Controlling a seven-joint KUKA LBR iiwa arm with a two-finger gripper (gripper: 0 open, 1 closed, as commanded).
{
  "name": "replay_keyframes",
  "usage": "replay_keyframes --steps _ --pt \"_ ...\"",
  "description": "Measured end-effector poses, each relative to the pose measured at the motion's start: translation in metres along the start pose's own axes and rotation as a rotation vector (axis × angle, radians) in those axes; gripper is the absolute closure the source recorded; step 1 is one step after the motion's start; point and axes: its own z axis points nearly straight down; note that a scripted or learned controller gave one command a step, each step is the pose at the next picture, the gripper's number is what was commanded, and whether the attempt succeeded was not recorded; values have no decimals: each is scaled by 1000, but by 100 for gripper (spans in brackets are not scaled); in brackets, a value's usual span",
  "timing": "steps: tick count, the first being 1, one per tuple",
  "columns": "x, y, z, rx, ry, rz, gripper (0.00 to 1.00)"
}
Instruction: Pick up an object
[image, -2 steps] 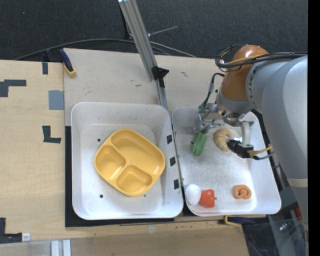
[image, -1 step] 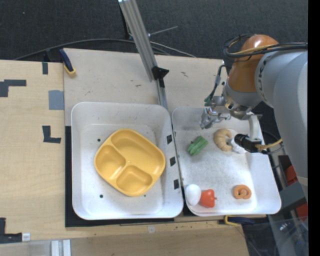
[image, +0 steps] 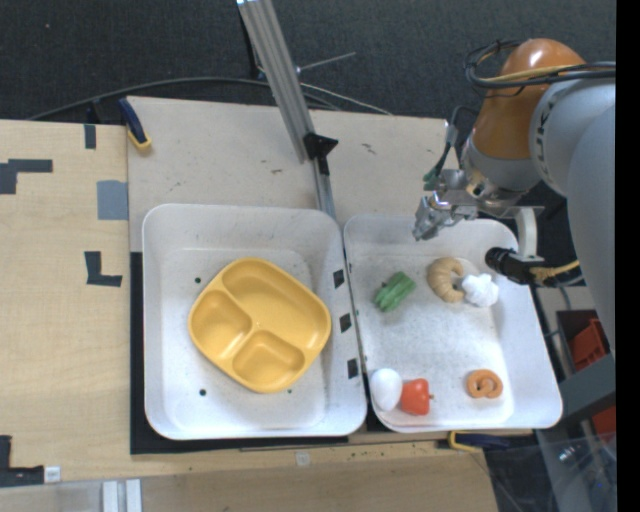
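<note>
My gripper hangs over the back edge of the right bin, above and apart from the objects, with nothing visible in it. Below it to the left lies a green ridged piece. A tan bagel-shaped ring with a white lump against it lies just below the gripper to the right. At the bin's front sit a white egg-like ball, a red pepper and a small orange ring.
The left bin holds a yellow divided plate. A grey metal pole slants down to the divider between the bins. The arm's grey body fills the upper right.
</note>
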Motion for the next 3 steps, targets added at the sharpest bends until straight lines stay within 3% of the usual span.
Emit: replay_keyframes --steps 1,3 --pt "9 -2 -48 -1 1 -2 100" --pt "118 -20 -42 5 3 -6 100"
